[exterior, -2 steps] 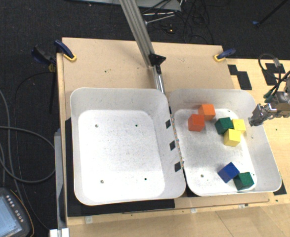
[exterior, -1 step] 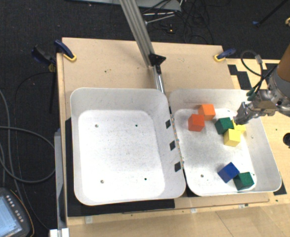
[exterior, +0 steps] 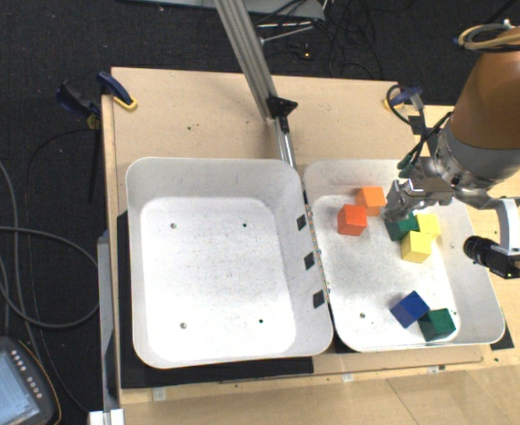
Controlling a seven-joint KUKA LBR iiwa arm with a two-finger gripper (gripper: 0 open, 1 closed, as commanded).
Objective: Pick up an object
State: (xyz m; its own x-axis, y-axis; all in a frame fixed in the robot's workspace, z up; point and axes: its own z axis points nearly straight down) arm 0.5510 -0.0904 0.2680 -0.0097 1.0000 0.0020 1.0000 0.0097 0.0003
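The right bin [exterior: 366, 326] holds several blocks. An orange-red block [exterior: 352, 220] and an orange block [exterior: 371, 197] sit near its back left. A green block [exterior: 401, 227] lies by two yellow blocks [exterior: 417, 244] in the middle right. A blue block [exterior: 409, 309] and a dark green block [exterior: 438, 324] sit near the front. My gripper [exterior: 403, 209] hangs low over the green block, right of the orange block. Its fingertips are hidden against the blocks.
The left bin [exterior: 153, 237] stands beside the right one. A metal pole [exterior: 251, 51] slants down from the back to the gap between the bins. Clamps [exterior: 118, 91] grip the board's back corners. Cables lie on the dark floor at left.
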